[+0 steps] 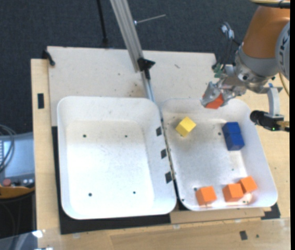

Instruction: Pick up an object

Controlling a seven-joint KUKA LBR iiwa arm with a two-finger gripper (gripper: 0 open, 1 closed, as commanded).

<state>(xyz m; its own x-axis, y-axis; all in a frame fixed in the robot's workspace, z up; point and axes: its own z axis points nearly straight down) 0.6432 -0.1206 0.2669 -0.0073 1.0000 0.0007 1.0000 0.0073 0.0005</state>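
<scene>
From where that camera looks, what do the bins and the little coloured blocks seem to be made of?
The bins look like thin moulded white plastic: rounded corners, smooth matte walls, speckled with dirt. The yellow block, blue block and orange blocks have flat, even colour and no shine, perhaps foam or painted wood; I cannot tell which.

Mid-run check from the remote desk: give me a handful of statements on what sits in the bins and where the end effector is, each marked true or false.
1. The yellow cube lies in the right bin. True.
2. Three orange cubes sit along the near edge of the right bin. True.
3. The blue block lies in the left bin. False: it is in the right bin, near the far right side.
4. The end effector hangs over the left bin. False: it is over the far edge of the right bin, with something red-orange at its tip.
5. The yellow cube touches the blue block. False: they lie apart.
</scene>
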